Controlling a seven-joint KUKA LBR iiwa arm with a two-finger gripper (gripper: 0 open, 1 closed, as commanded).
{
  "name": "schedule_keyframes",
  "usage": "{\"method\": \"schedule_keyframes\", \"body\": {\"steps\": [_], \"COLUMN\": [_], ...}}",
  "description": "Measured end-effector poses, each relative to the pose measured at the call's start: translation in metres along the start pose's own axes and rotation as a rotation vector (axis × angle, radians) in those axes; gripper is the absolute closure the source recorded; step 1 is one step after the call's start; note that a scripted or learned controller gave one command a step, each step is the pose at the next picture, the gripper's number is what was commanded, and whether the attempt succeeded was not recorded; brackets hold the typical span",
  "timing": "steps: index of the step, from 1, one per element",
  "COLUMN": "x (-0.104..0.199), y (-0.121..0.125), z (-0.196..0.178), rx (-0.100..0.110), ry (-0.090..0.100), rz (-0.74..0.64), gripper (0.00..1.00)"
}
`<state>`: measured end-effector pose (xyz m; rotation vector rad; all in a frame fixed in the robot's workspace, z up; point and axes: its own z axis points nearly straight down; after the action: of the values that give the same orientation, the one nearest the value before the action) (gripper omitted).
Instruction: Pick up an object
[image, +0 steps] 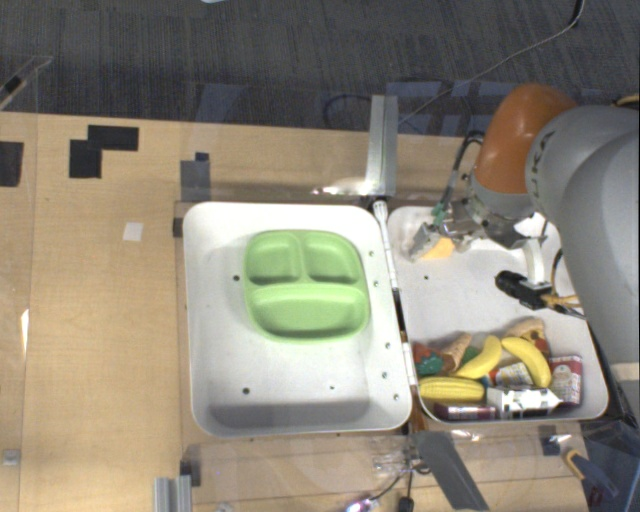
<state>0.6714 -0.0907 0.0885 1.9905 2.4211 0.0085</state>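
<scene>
wooden bench (80, 300) far left, black patches (103, 147) stuck on it. left bin (215, 350) holds one green divided plate (305, 283), three compartments, lying flat near the middle. metal post (383, 140) stands at the far end of the gap between the bins. right bin (480, 275): gripper (440, 232) is low at its far left corner, close to the bin wall; can't tell whether the claw is apart or together. small yellow piece (437, 251) sits just beside it on the bin floor, contact unclear. heap of objects (452, 389) is crowded along the near end, well apart from the gripper, two bananas (485, 357) on top. grey arm (590, 180) with its orange band covers the bin's far right side. dark carpet (250, 50) beyond the bench.
</scene>
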Motion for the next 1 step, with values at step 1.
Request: {"method": "schedule_keyframes", "body": {"steps": [1], "x": [0.0012], "y": [0.0034], "z": [-0.0138], "rx": [-0.009], "ry": [-0.002], "rz": [-0.006], "gripper": [1.0]}}
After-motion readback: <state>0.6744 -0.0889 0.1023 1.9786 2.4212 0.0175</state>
